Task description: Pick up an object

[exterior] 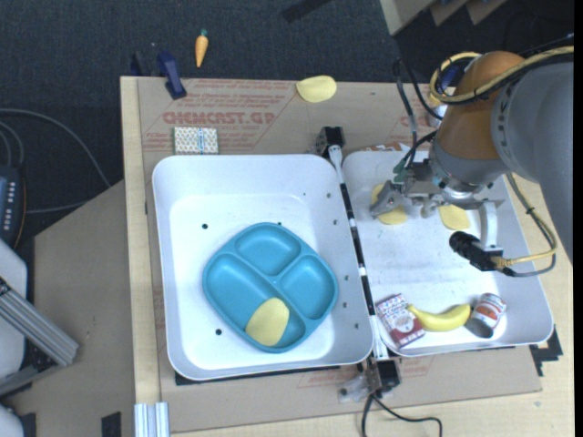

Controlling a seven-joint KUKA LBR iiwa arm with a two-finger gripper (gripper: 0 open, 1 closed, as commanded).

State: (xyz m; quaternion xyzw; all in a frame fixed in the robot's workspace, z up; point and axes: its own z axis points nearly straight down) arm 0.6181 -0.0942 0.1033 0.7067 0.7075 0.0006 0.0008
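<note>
Looked like the reach-in step: the pincer (407, 198) sat low at the right bin's (533, 276) far edge over a yellow piece (393, 216), grip state unclear, so next it needed a clean close and lift.

Setting was a robotics lab test bench. A grey robot arm with an orange band (474, 121) reached over two shallow white plastic bins (182, 208) set on a brown board printed with red lettering (228, 107). Black cables (55, 144) ran across dark carpet (91, 25); a ribbed aluminium rail (32, 321) lay at the left edge.
</note>
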